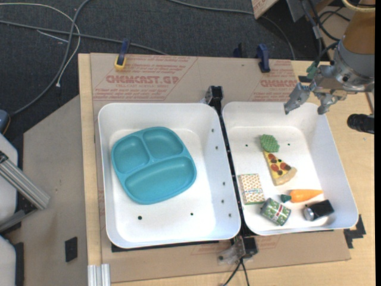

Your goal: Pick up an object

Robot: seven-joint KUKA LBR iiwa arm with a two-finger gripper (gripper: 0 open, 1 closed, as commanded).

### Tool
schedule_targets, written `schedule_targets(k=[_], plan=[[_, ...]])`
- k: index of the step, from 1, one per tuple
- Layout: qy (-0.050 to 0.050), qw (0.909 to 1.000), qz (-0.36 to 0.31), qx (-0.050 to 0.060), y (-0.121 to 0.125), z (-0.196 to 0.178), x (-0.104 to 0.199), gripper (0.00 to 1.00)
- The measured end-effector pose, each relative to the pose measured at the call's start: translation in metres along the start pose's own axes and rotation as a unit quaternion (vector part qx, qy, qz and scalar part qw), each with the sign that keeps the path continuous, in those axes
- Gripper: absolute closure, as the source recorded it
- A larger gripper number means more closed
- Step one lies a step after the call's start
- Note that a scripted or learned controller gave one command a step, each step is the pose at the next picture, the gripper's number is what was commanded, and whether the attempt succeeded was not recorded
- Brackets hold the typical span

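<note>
My gripper (309,104) hangs open above the far edge of the right bin (333,154), its two fingers spread with nothing between them. Below it in that bin lie a green knobbly piece (268,142), a toy pizza slice (278,167), a small printed box (251,188), a green can (275,211), a toy carrot (303,195) and a black cylinder (318,210). All of them sit nearer the camera than the gripper.
The left bin (113,189) holds a blue divided plate (154,164). A black clamp (214,95) sits at the seam between the bins. Two blue clips (122,52) (262,56) pin the cardboard at the back.
</note>
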State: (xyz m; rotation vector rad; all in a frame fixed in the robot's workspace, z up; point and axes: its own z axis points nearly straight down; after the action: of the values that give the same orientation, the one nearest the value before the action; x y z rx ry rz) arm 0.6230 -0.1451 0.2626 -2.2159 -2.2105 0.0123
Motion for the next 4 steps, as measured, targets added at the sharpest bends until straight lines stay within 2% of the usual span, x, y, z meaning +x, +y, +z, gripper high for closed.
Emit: schedule_targets(k=[1,4], plan=[[-0.001,1.0,-0.001,-0.007,0.002,-0.008,0.0,0.0],[0.0,1.0,-0.001,-0.004,0.014,0.175,-0.007,0.0]])
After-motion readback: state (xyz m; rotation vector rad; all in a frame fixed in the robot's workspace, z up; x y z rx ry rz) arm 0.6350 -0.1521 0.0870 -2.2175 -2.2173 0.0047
